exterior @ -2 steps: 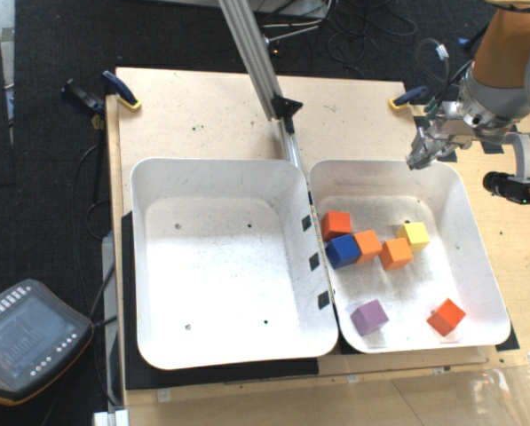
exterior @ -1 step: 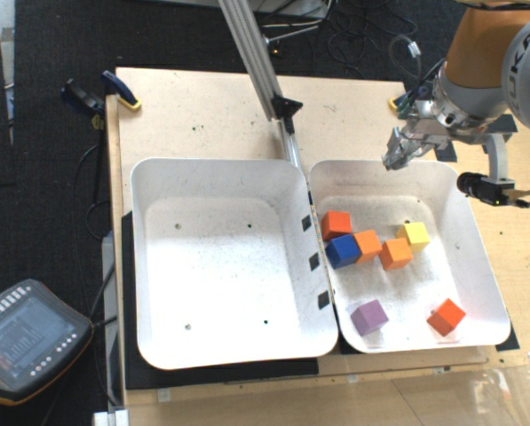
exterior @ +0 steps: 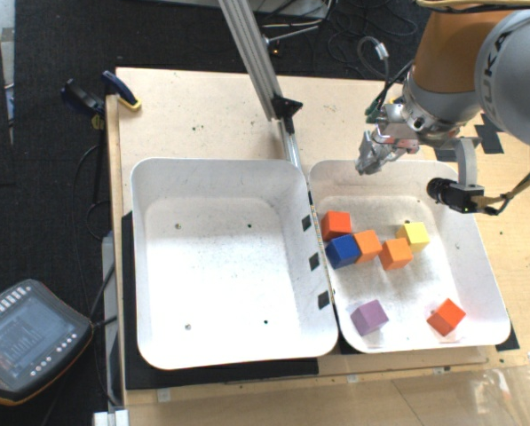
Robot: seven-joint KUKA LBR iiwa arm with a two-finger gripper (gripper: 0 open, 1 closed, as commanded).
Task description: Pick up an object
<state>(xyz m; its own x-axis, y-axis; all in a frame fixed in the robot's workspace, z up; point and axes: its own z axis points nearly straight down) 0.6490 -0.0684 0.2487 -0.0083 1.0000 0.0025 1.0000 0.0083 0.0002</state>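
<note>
Pincer (exterior: 369,164) fingertips too blurred to read above right bin (exterior: 478,264).

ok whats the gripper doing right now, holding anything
gripper: above the far edge of the right bin, nothing seen in it; whether it is open or closed cannot be told.

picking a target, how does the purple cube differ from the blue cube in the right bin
The purple cube is pale purple; the blue cube is deep blue. The purple cube sits alone near the right bin's front edge; the blue cube is packed against orange cubes. Both look similar in size.
</note>
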